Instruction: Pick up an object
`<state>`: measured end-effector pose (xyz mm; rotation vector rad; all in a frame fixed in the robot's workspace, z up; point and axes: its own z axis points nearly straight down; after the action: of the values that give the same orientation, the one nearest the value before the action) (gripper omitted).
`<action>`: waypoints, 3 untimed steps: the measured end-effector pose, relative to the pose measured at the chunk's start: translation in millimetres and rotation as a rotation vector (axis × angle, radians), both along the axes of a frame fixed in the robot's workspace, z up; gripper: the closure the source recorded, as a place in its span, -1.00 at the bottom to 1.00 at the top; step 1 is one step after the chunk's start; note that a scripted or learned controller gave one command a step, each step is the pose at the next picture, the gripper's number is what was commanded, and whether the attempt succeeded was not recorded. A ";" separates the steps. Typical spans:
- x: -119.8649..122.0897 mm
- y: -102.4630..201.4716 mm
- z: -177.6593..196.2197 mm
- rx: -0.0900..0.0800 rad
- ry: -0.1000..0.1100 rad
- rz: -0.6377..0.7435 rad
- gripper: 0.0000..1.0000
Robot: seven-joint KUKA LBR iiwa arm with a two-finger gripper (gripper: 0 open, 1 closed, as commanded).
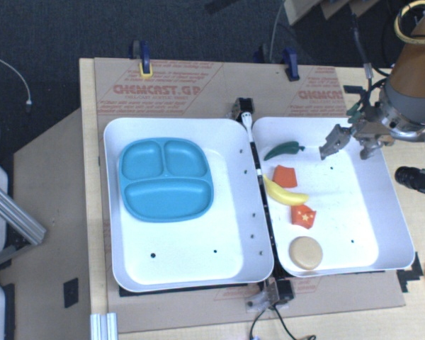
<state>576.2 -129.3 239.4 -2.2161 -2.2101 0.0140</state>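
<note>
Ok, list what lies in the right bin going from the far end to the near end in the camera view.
Green pepper → orange-red block → banana → red piece with a yellow spot → tan round bun-like piece.

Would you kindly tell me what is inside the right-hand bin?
The right bin holds a green pepper, an orange-red block, a banana, a red piece and a tan disc; nothing looks covered.
</note>
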 end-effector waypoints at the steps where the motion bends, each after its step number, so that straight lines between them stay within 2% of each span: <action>1: 2.4 0.4 7.9 -0.002 -0.014 0.003 -1.00; 2: 9.4 -1.4 -51.9 -0.001 -0.009 0.003 -1.00; 3: 5.8 -10.9 -107.6 0.000 -0.008 0.002 -1.00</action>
<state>582.0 -140.2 131.8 -2.2186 -2.2162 0.0055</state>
